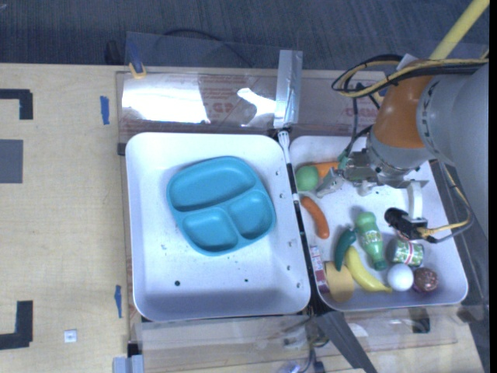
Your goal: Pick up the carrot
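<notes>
Carrot: lying loose in right bin, not lifted.
Gripper: above green ball; grip state cannot be told.
Remaining: grasp, lift.

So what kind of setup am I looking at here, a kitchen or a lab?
Most likely a robotics lab bench, not a kitchen. Two shallow white bins sit side by side on a wooden bench marked with tape, the food looks like toy pieces such as the banana, and cables trail off the arm.
</notes>
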Tool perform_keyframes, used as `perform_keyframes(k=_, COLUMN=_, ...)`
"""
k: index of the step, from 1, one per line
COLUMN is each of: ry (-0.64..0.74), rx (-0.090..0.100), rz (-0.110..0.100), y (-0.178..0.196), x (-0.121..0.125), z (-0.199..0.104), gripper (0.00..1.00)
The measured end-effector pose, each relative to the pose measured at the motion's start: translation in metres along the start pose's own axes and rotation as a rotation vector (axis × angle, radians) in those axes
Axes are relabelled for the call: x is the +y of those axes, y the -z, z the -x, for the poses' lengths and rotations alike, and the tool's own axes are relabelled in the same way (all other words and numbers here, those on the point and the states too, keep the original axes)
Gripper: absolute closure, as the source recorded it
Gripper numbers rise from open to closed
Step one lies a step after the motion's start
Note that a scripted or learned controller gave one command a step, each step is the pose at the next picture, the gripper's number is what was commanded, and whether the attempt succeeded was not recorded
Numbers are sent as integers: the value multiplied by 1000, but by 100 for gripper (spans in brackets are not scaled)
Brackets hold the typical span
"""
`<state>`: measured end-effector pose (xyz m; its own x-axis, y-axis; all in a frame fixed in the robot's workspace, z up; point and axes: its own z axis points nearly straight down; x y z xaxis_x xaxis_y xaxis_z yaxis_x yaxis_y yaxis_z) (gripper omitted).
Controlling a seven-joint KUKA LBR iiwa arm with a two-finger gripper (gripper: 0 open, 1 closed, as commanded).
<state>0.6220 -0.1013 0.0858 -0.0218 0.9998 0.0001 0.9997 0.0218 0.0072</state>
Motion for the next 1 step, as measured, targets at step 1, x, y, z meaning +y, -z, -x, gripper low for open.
perform_keyframes(k=1, ry=-53, rx=-3, rz=0, y=108, x=39, z=56, gripper=0)
